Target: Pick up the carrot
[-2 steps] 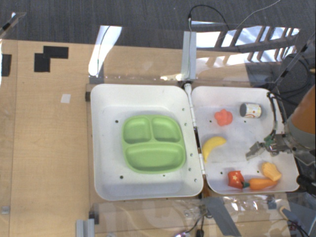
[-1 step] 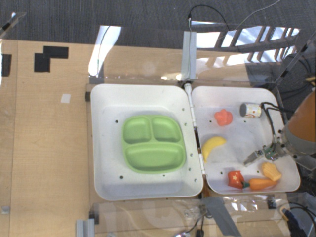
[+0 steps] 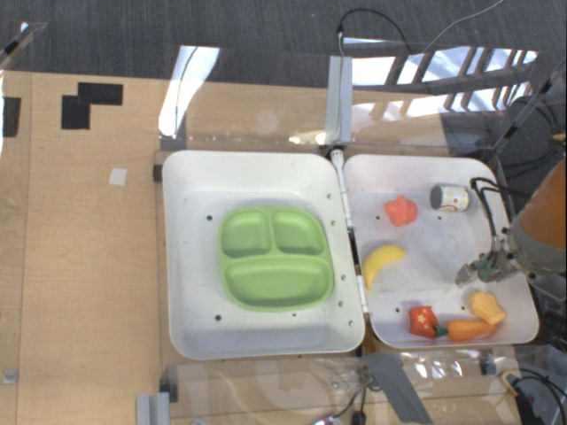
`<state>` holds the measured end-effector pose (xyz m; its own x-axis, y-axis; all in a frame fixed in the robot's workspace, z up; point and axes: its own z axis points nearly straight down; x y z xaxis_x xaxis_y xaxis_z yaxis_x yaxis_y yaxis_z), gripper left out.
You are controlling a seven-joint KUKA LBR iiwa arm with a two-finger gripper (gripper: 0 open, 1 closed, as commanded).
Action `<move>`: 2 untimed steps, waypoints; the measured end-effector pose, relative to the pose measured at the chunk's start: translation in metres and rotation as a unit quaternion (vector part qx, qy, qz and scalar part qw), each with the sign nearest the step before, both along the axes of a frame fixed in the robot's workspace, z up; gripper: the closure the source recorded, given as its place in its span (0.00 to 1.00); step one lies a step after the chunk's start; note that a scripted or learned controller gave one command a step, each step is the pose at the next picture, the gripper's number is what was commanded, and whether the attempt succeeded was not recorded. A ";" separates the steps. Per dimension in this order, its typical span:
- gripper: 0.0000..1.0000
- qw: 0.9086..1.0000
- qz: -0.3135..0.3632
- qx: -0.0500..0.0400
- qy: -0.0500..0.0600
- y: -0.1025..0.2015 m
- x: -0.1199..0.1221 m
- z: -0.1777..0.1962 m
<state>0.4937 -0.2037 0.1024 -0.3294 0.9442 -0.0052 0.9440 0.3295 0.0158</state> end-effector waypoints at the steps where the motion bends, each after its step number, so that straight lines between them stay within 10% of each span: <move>1: 1.00 0.996 -0.086 0.000 0.004 0.009 -0.004 -0.011; 2: 0.00 0.996 -0.086 -0.001 0.002 0.007 -0.004 -0.010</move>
<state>0.4901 -0.1963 0.0921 -0.1626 0.9867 -0.0063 0.9866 0.1626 0.0104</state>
